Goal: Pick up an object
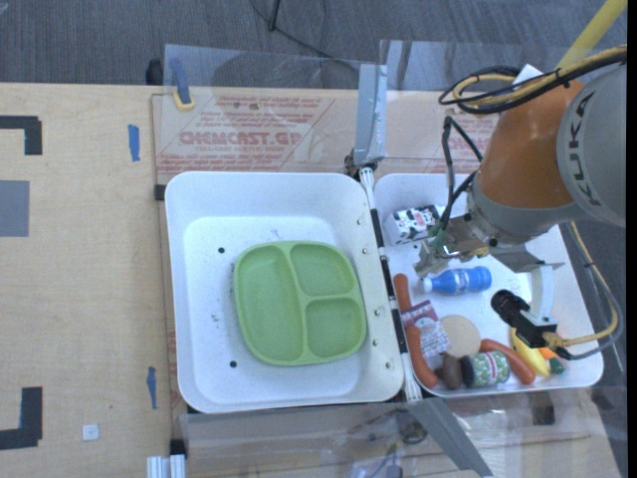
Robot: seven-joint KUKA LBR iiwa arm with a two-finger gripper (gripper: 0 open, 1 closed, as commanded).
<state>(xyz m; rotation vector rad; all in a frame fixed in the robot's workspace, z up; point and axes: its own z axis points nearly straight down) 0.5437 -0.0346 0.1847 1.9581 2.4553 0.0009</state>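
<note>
My gripper hangs low over the right bin, near its upper left part. Just below and to the right of it lies a blue bottle on its side. Just above the gripper sits a small black-and-white carton. A long red sausage runs along the bin's left wall. Nothing can be made out inside the gripper from this angle.
The left bin holds a green divided plate. The right bin's front also holds a red packet, a tan disc, a green can, a carrot and a yellow piece. The arm covers the bin's upper right.
</note>
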